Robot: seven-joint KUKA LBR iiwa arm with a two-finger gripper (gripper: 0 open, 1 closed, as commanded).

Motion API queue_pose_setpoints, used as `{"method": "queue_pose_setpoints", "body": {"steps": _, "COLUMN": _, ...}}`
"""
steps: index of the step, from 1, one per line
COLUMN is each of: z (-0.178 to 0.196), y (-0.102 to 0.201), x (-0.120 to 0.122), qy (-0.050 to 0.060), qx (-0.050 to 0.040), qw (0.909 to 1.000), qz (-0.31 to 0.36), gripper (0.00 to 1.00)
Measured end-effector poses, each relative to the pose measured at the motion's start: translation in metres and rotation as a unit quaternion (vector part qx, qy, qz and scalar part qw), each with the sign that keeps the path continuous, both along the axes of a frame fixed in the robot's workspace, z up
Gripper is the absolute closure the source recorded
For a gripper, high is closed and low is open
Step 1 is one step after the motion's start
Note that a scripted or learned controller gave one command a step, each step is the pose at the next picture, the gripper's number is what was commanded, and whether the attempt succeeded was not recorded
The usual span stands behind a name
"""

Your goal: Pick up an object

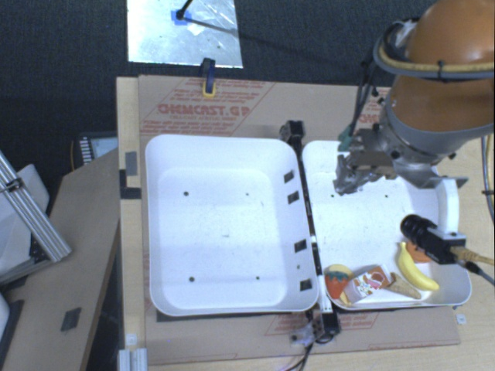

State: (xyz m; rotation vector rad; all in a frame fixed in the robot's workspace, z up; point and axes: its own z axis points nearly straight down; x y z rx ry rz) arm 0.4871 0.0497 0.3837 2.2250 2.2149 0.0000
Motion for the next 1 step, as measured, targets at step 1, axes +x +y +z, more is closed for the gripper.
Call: {"method": "queue_pose_setpoints", "body": {"steps": 1, "z": -0.0473, "y": -0.0666, "x": -0.0003, "qy": 0.001, "qx": -0.0003, "qw": 1.0000, "qz": -0.001, "gripper": 1.00}}
